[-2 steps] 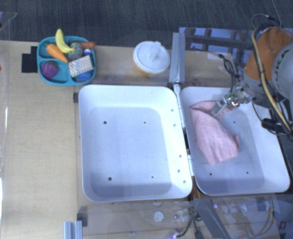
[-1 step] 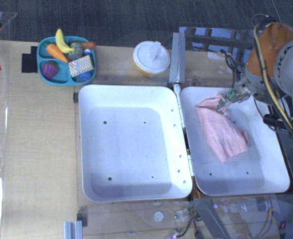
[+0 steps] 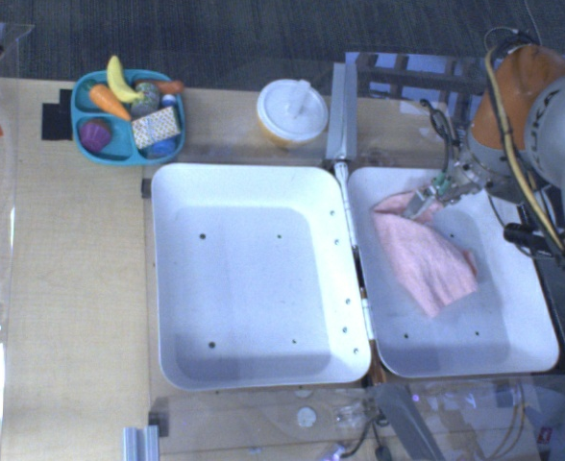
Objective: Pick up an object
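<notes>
Far left on the wooden bench [image 3: 61, 286]: small blue divided plastic tray [image 3: 119, 152] with toy food, incl. a yellow banana [image 3: 119, 80] and orange carrot [image 3: 108, 101]. Next right, a round white lidded cup [image 3: 292, 111] behind the bins. None of it is in play.

Left shallow white bin [image 3: 249, 277]: bare floor, small dark holes.

Right shallow white bin [image 3: 455, 344]: holds the task object, a crumpled pink cloth [image 3: 425, 262]. It lies flat on the bin floor, long axis on a diagonal from the upper-left corner of the bin down toward centre-right. Wider bunched end at lower right, narrower end at upper left.

Two-finger gripper [image 3: 434, 197] sits at the cloth's upper edge, right over or touching the narrow end. Fingertips are small and blurred against the fabric; cannot tell how far apart they are or whether any cloth is pinched between them. Grey arm with orange band [image 3: 528, 75] comes in from the upper right.

Key relation: the bulk of the cloth lies below and slightly right of the gripper, so the contact point is at an edge, not the centre. Judgement: an edge grasp could work on fabric but risks a thin pinch that slips.
</notes>
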Controlling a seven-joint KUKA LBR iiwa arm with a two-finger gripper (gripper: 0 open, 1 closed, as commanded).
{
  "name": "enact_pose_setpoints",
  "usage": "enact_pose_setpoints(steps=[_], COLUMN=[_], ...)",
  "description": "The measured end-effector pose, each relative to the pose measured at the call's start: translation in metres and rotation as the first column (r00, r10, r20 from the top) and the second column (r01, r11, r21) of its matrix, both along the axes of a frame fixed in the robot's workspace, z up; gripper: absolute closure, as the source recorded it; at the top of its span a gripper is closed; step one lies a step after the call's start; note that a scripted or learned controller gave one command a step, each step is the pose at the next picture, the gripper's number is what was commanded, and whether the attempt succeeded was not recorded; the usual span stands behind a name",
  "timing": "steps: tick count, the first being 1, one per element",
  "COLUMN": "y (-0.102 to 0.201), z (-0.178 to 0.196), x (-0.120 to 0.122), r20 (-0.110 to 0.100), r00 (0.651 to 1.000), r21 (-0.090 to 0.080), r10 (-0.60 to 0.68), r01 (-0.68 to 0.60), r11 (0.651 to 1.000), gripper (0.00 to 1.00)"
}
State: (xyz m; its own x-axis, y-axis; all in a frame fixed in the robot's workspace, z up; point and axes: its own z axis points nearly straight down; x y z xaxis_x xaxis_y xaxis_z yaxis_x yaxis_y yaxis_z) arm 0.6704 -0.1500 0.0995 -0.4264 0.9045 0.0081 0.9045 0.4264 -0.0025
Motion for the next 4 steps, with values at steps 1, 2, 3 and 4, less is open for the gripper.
enact_pose_setpoints(steps=[1, 2, 3, 4], y=[0.023, 0.03, 0.076, 0.043], z=[-0.006, -0.009, 0.088, 0.05], x=[-0.003, -0.005, 0.0, -0.031], r20=[0.003, -0.002, 0.014, 0.009], r00=[1.0, 0.996, 1.0, 0.997], r21=[-0.02, -0.035, -0.007, -0.007], r10=[0.015, 0.092, -0.006, -0.075], r01=[-0.015, -0.092, 0.006, 0.075], r11=[1.0, 0.995, 1.0, 0.997], gripper=[0.0, 0.0, 0.0, 0.0])
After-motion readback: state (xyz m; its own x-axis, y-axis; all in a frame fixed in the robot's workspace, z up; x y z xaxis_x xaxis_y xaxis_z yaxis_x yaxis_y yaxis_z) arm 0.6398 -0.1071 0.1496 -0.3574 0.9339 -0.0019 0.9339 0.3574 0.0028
